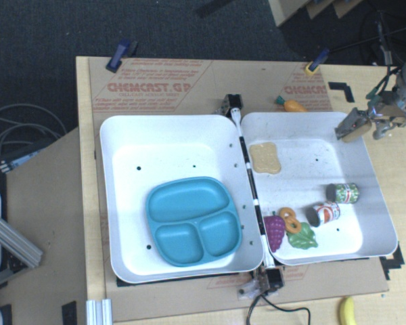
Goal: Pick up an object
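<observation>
Dark carpet surrounds a bench [155,90] bearing 2 white bins. Left bin [122,141] holds a blue divided plate [193,219]. Right bin [372,202] holds bread [264,158], 2 cans [343,193], grapes [274,231]. Gripper [357,124] hovers over the right bin's far corner, finger state unclear, possibly apart.

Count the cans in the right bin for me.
2. One green-labelled can lies on its side toward the bin's right wall; one red-labelled can lies just below and left of it, near the toy food cluster. None looks hidden.
</observation>
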Controlling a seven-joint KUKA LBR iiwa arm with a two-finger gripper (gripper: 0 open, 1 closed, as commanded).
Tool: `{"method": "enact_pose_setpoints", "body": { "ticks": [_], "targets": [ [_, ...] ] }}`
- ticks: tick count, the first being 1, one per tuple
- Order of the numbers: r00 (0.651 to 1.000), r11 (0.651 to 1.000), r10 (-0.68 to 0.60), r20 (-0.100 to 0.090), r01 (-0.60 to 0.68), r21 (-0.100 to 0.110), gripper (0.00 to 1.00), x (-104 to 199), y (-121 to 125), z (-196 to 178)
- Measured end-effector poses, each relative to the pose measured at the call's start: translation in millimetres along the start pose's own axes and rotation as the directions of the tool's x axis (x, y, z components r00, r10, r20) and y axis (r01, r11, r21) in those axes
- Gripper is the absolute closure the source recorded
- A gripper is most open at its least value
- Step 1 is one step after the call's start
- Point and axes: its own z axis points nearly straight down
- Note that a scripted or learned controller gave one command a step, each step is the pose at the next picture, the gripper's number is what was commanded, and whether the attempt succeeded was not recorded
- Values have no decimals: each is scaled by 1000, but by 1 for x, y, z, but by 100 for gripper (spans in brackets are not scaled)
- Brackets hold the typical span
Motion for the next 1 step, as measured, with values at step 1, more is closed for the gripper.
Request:
{"method": "enact_pose_setpoints", "body": {
  "ticks": [1],
  "targets": [
    [1000, 1000, -3, -7, 3, 0, 0, 4, -5, 123]
  ]
}}
